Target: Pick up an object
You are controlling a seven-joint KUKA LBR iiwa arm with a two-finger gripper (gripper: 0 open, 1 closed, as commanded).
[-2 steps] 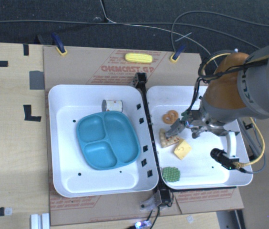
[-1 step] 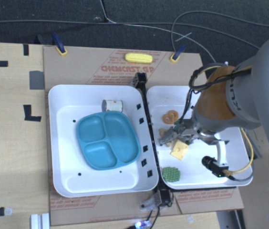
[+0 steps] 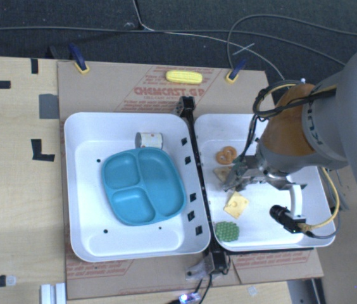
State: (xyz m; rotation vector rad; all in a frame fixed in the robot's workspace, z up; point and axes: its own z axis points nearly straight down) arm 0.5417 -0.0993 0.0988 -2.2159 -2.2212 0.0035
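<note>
In the right bin [image 3: 305, 236] lie a brown pretzel [image 3: 226, 154], a yellow cheese wedge [image 3: 236, 205] and a round green piece [image 3: 226, 232]. My gripper [image 3: 234, 178] hangs low over the left part of this bin, just below the pretzel and above the cheese wedge. A small grey-tan item shows beside the fingertips; whether it sits between them I cannot make out. The arm's orange band [image 3: 289, 128] rises behind it.
The left bin [image 3: 80, 170] holds a blue divided plate [image 3: 143, 185] and a small white cylinder [image 3: 148, 140] at its far side. A yellow corn cob [image 3: 183, 77] lies on the cardboard behind the bins. A black divider clip line runs between the bins.
</note>
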